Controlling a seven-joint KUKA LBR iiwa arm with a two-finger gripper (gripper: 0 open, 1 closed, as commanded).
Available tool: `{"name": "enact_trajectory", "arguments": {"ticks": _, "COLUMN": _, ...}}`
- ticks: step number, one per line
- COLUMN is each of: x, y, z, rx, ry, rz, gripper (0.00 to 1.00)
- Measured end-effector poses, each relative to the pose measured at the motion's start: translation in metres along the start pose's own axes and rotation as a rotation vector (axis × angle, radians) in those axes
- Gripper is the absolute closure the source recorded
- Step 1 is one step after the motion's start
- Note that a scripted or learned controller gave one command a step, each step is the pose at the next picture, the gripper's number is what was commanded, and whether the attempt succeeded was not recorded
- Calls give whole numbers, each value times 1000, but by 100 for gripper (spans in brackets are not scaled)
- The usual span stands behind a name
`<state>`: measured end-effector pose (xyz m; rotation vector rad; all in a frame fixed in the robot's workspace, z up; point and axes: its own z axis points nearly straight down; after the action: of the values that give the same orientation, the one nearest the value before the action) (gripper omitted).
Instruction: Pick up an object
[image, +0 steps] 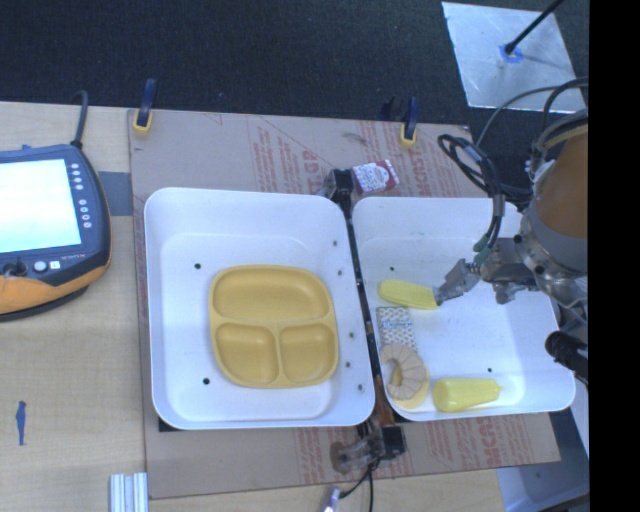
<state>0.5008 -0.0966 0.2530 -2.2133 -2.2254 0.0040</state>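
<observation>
The grey arm with its orange band (562, 190) reaches leftward, low over the right white bin (520, 340); its two-finger gripper (450, 285) touches the yellow oblong block (405, 294), finger state untellable.

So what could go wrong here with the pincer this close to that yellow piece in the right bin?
The pincer sits at the end of the upper yellow piece, not over its middle, so a close there may pinch the tip and let it slip out. A push could also slide it toward the bin wall. The patterned packet and ring-shaped item lie close below and could get nudged.
</observation>
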Motion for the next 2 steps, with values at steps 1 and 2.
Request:
{"name": "enact_trajectory", "arguments": {"ticks": 1, "x": 12, "y": 64, "z": 55, "rx": 0, "ry": -2, "rz": -1, "gripper": 0}}
{"name": "enact_trajectory", "arguments": {"ticks": 2, "x": 3, "y": 68, "z": 153, "rx": 3, "ry": -2, "rz": 0, "gripper": 0}}
